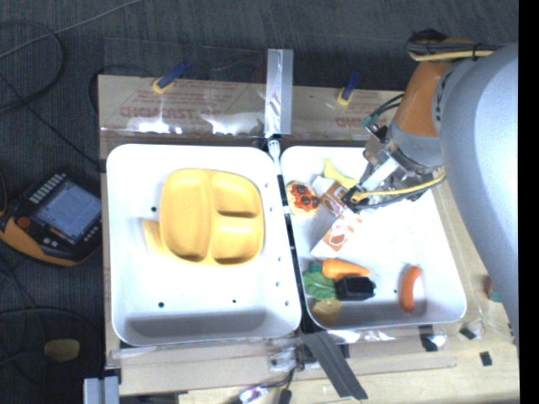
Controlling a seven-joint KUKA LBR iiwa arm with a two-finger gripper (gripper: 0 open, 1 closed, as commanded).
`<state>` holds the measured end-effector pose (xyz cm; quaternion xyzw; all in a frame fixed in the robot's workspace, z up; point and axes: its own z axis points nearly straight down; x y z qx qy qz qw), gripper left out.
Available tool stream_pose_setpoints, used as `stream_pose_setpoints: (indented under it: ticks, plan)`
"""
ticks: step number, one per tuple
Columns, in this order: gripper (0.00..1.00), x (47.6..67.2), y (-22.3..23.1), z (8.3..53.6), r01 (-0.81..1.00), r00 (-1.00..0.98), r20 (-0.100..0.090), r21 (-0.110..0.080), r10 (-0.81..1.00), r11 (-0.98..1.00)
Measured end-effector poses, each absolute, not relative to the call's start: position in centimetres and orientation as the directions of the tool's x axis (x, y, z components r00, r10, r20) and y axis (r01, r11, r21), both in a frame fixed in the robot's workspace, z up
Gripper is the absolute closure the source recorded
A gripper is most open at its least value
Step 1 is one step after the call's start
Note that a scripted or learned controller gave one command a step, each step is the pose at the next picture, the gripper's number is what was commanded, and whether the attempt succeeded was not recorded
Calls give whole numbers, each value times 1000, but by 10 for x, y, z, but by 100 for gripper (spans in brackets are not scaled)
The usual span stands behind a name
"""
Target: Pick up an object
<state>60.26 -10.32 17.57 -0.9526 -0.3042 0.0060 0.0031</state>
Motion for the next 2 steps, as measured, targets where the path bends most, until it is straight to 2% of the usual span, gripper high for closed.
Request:
stream_pose_setpoints:
  ticks: [1,2]
  plan:
    - [0,603,-103,176,579,815,-9,-9,579,-815]
    - [0,619,-114,120,343,939,9,-2,343,-939]
